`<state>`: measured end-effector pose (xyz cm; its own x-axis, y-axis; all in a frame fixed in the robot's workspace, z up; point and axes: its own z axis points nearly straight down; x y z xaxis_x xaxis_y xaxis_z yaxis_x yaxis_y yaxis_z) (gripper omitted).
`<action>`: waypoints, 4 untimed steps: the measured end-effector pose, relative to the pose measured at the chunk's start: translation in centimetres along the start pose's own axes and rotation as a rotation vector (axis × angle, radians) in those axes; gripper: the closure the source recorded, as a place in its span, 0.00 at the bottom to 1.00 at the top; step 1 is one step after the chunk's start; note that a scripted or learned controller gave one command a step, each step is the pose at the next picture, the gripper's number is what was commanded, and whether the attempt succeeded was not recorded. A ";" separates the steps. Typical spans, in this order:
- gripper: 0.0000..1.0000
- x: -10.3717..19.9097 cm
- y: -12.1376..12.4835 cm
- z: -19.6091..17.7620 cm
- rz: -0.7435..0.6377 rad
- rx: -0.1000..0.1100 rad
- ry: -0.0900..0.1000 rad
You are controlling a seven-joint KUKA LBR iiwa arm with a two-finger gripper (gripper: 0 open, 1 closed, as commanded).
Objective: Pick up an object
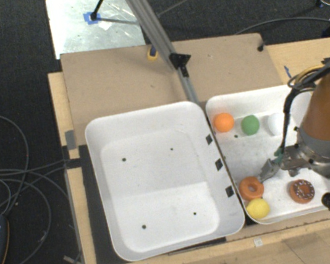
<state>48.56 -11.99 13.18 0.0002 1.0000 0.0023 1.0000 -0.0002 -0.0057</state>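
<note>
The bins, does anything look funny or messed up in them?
Nothing looks broken or spilled. The right bin holds an orange ball, green ball, orange ring, yellow ball and brown donut, all lying apart.

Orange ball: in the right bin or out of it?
In. The orange ball lies on the right bin's floor near the far left corner, beside the green ball, apart from the claw.

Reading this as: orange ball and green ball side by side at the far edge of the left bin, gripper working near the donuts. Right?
Not quite. The camera view shows the orange ball and green ball side by side at the far edge of the right bin, not the left. The gripper is indeed near the donuts.
</note>
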 end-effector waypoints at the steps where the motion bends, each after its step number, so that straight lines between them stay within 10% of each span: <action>1: 1.00 -0.1 0.3 -1.4 -0.001 -0.009 -0.002; 3: 1.00 0.5 0.3 -11.4 -0.006 -0.014 -0.004; 4: 1.00 5.4 2.2 -11.9 -0.011 -0.009 -0.001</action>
<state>50.83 -6.62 25.10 -0.0111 0.9999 0.0013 0.9999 0.0111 0.0033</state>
